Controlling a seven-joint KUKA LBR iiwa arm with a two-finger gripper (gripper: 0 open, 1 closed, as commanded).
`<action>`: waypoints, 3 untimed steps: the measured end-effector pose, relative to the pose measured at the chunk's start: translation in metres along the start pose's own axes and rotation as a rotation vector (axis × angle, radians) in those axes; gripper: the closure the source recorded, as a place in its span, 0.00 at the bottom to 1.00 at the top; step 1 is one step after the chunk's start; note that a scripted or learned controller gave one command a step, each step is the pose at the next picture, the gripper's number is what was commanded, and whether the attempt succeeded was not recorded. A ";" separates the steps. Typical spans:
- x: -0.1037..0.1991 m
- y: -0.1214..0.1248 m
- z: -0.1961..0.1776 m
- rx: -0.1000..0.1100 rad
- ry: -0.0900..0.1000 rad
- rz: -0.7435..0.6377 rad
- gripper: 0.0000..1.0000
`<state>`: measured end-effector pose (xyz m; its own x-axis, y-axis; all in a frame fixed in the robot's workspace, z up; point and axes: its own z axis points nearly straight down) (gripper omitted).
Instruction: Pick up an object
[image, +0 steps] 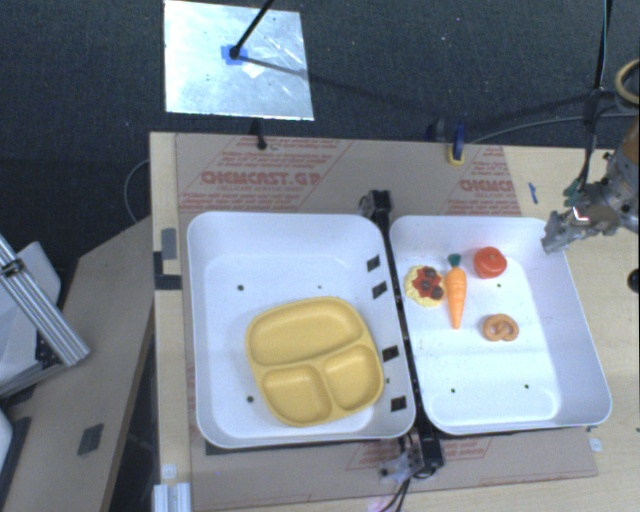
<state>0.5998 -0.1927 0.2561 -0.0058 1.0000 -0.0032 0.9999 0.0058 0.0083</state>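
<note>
Tool (566, 228): at the right edge of the view, just above the upper right corner of the right bin; spread of the tips too small and blurred to tell; nothing seen gripped.
Arm (625, 180): enters from the right, grey, mostly cut off by the frame edge.
Right bin (560, 390): shallow, white, touching the left bin along a dark seam with black clips.
Carrot (456, 295): orange with a green top, lying lengthwise in the upper left part of the right bin, tip toward the near side.
Pizza piece (425, 285): small round toy with red and yellow topping, just left of the carrot, touching or nearly touching it.
Tomato (490, 262): red-orange and round, just right of the carrot's green top, nearest to the tool of all four items.
Pretzel (500, 328): brown, twisted, lying apart below the tomato and right of the carrot.
Left bin (225, 290): shallow, white, beside the right bin.
Yellow tray (315, 358): three compartments, lying flat in the lower middle of the left bin, tilted slightly.
Surface (300, 175): brown board with red print under both bins.
Foil sheet (238, 60): shiny square on the dark floor beyond the surface, upper left.
Cables (520, 115): run across the dark floor toward the arm.
Metal rail (35, 310): at the far left edge, beside the surface.
</note>
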 end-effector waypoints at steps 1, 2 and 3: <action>0.053 0.000 -0.007 0.006 0.004 -0.004 1.00; 0.112 0.011 -0.006 0.006 0.005 -0.005 1.00; 0.155 0.015 0.001 0.006 0.004 -0.004 1.00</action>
<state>0.6143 -0.0375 0.2549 -0.0095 1.0000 0.0012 1.0000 0.0095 0.0022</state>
